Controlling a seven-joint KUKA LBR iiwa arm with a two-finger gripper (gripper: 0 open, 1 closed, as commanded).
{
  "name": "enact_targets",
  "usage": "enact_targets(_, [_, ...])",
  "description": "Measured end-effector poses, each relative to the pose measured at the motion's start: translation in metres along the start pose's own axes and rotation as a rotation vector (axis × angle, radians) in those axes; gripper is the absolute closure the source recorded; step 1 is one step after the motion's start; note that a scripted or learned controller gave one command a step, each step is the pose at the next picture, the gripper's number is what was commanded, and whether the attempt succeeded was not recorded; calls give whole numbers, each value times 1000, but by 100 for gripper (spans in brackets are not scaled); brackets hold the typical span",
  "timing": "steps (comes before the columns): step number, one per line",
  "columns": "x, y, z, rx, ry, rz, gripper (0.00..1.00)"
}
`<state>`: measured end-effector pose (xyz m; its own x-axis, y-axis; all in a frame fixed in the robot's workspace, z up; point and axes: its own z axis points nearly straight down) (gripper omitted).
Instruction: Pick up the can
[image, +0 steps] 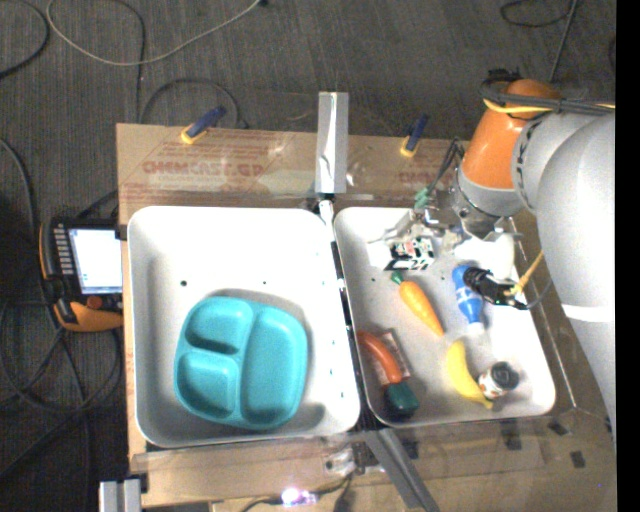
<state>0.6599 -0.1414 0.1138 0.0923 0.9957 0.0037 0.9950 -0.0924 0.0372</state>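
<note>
No legible text; faint red print on cardboard (230, 168) unreadable.

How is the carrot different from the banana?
The carrot is orange with a pointed tip; the banana is yellow. The carrot is straight, while the banana curves. The carrot lies near the middle of the right bin; the banana lies nearer the front edge, beside a small round thing. Both lie flat in the right bin and are long and slim.

Bright even overhead light, soft shadows, slight blur
</note>
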Motion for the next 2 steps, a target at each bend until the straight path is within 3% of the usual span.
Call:
enact_targets(1, [24,-15,3,-16,-5,168,0])
enact_targets(2, [-39,15,7,38,-4,309,0])
